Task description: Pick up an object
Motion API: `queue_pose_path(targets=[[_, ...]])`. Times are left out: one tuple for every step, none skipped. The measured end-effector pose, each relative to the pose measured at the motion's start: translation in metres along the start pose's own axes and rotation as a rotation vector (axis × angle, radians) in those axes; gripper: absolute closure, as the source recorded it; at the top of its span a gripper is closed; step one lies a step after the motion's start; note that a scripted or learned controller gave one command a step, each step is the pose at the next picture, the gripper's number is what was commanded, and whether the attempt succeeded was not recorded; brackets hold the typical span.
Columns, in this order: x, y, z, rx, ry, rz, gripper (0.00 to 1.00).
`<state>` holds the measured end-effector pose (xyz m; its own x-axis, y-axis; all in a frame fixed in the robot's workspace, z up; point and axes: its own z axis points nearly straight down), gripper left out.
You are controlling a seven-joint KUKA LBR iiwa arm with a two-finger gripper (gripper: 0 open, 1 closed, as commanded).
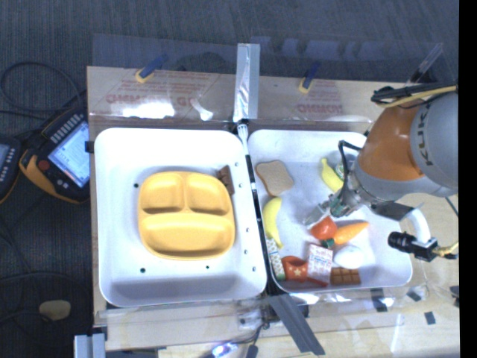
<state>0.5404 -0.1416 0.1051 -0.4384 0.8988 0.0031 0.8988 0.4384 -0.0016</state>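
The hand (337, 206) hovers low in the right bin (298, 149), just at 12 o'clock of the tomato (323, 230) and carrot (350, 232); whether it's apart, I cannot tell. Reaching step, seemingly; next calls for closing and lifting.

Left bin (112, 274): yellow divided plate (186, 213) centred. Teach pendant (63, 159) on dark carpet (45, 36) left of bench, black cables (22, 77) beside it
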Motion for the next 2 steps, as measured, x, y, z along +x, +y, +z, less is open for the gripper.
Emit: queue_pose_path(targets=[[0.021,-0.017,-0.022,0.004,0.002,0.119,1.00],[0.059,0.010,-0.164,0.003,-0.001,-0.447,1.00]])
